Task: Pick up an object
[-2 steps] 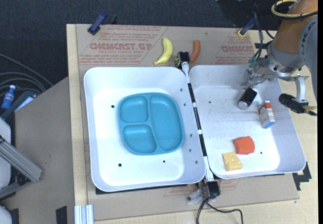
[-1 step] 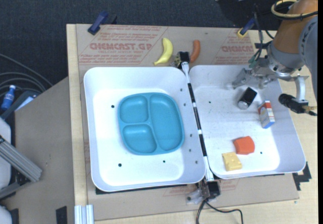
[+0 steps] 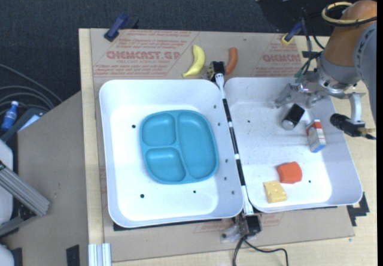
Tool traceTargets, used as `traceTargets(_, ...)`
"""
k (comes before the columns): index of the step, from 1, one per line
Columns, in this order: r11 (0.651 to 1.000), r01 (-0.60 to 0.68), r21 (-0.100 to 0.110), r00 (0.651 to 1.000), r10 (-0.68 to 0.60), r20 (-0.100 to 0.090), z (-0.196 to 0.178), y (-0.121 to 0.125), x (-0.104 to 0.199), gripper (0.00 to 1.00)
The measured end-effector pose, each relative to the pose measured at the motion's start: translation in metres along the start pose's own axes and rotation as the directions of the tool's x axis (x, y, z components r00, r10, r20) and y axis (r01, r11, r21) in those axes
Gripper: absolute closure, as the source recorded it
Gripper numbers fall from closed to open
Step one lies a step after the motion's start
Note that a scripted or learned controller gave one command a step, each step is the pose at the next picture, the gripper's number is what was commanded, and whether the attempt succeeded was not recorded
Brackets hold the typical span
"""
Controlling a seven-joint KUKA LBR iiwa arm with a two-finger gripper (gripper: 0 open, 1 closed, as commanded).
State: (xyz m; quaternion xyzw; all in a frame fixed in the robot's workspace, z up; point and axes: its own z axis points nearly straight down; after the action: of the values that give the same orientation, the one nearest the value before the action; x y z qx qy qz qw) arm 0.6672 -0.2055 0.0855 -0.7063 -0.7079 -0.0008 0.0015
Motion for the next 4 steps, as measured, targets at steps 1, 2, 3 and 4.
traceTargets(1, 1.0, 0.001, -0.004, 1.0, -0.001, 0.004, -0.0107, 0.0008, -0.0006, 1.0)
traceTargets(2, 1.0, 0.001, -0.004, 1.0, -0.001, 0.004, -0.0105, 0.0007, -0.0005, 0.0)
traceTargets(3, 1.0, 0.002, 0.002, 1.0, -0.002, -0.006, -0.0014, 0.001, -0.0042, 0.0)
traceTargets(4, 1.0, 0.002, -0.003, 1.0, -0.002, 0.002, -0.011, 0.0013, -0.0061, 1.0)
